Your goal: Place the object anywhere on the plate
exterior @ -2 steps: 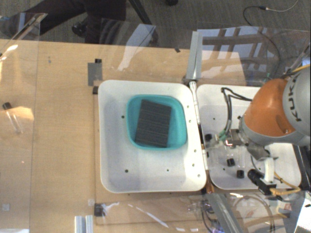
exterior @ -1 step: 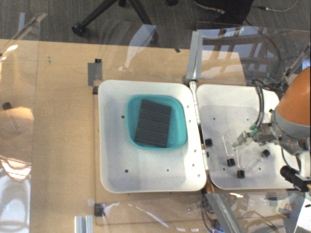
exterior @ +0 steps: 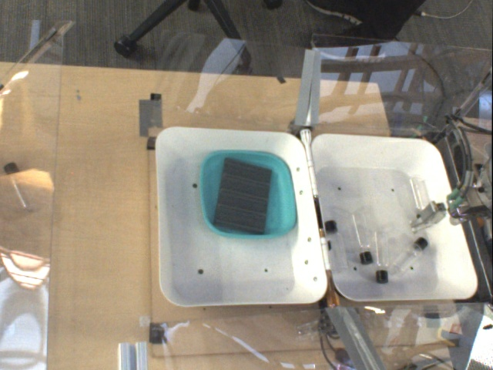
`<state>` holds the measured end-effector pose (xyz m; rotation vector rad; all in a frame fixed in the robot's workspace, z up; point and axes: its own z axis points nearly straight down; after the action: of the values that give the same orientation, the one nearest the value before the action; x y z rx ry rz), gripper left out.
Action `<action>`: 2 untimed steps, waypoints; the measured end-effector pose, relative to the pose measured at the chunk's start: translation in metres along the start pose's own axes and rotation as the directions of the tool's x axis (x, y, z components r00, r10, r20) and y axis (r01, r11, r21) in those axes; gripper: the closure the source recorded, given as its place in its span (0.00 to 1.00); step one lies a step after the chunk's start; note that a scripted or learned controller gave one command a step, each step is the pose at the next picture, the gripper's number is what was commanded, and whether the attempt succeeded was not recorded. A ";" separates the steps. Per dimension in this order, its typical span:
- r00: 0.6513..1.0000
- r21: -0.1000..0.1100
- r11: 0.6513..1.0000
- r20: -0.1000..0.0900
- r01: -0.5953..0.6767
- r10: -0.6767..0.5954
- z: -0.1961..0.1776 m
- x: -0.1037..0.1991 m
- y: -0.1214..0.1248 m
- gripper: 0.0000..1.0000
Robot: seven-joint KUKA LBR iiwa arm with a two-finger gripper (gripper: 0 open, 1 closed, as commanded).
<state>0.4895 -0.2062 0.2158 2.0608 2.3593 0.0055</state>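
Left of centre in the frame, we noted the left bin (exterior: 231, 284) holding a teal plate (exterior: 286, 206), and on that plate a dark ribbed block (exterior: 244, 196) lying flat, well within the rim and turned slightly off square. It rested free, with nothing touching it; we judged the placement done, since the task allowed any spot on the plate. The block's flat, broad face probably explained why it sat steady there without sliding toward the raised edge. At the right of the frame, the right bin (exterior: 385, 168) carried a few small dark knobs (exterior: 380, 276) on its floor. Of the gripper's state we could not tell. Cables (exterior: 465, 160) crowded the right edge beside that bin.
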 end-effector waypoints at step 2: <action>0.982 -0.002 0.982 0.001 0.188 -0.188 -0.067 0.000 0.001 0.00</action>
<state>0.4897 -0.2061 0.2827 1.8277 2.5409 0.0055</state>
